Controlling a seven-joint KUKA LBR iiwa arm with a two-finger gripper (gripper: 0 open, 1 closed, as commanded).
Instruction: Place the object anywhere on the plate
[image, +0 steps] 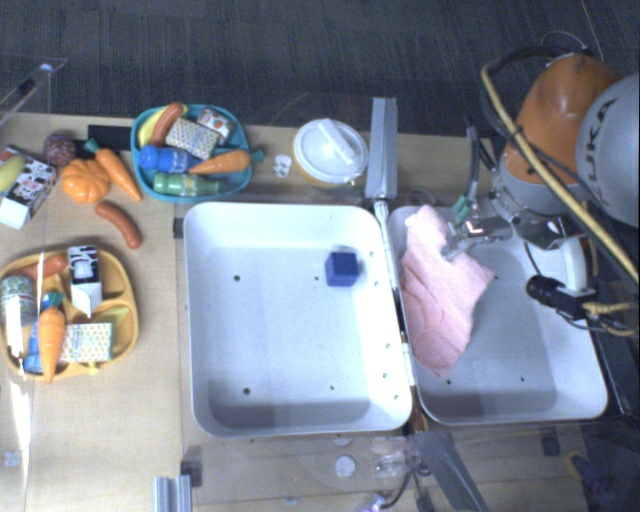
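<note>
Bench planks of pale wood carry two shallow white bins side by side. The left bin (230, 400) holds a small blue cube (342, 268), which lies near the bin's upper right corner, apart from every wall. The right bin (530, 395) holds a pink cloth (440, 295), crumpled and stretched from the bin's upper left corner down along its left side. The KUKA arm (590, 110), grey with an orange shell, reaches in from the right, and its gripper (462, 238) sits at the upper edge of the pink cloth, touching or pressing into the fabric there. Whether the gripper is wide, narrow or clamped on the cloth cannot be told from this angle, since the wrist and the cloth folds cover the tips. Yellow and black cables loop around the arm.

Above the left bin stands a round white lidded container (330, 150), and left of it a blue bowl (150, 180) heaped with toy food: a carrot, a blue bottle, a small carton. On the bare bench left of the bowl lie a toy pumpkin (82, 180), a loose carrot (122, 172) and a sausage (120, 225). Farther down the left edge sits a yellow plate (122, 280) loaded with a carrot, small cartons and a bottle. A grey metal post (380, 145) rises between the two bins at their upper edge.
</note>
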